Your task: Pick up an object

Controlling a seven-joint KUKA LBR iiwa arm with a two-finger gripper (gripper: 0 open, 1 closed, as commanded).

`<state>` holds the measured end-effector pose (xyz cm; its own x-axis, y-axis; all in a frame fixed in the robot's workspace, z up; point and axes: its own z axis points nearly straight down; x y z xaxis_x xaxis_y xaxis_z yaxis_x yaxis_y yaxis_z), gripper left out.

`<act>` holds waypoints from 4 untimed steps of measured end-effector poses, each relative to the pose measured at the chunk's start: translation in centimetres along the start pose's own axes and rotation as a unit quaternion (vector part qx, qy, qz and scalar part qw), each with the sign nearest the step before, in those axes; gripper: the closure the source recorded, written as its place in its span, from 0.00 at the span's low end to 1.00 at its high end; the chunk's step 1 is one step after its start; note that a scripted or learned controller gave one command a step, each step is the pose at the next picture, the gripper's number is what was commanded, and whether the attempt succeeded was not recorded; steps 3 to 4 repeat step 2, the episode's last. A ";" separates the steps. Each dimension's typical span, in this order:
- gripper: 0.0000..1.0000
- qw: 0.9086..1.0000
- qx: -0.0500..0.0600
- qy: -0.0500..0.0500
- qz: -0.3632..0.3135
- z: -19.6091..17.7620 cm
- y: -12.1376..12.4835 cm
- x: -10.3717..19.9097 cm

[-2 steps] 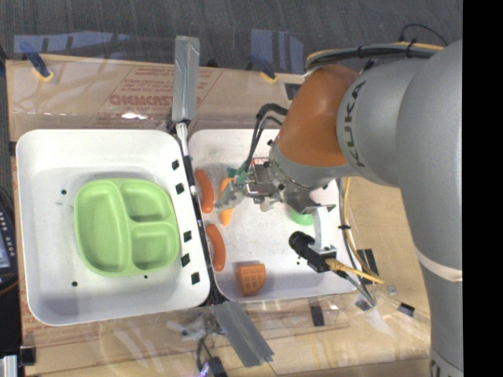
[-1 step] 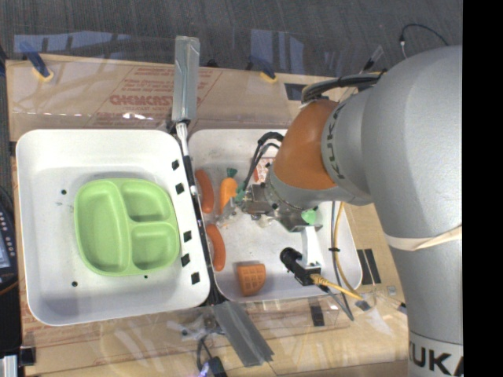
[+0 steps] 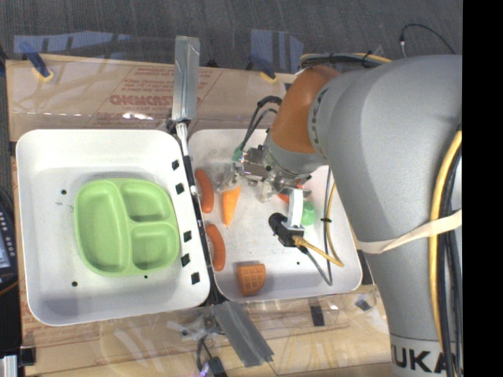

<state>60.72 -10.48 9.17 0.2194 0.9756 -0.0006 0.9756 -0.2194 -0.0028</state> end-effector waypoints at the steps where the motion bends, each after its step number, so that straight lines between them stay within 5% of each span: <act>1: 1.00 1.000 0.001 0.000 -0.002 -0.9 0.0 0.1; 2: 1.00 0.997 -0.001 0.001 -0.081 -10.1 2.7 9.6; 4: 1.00 0.997 -0.001 0.001 -0.081 -10.1 2.7 9.6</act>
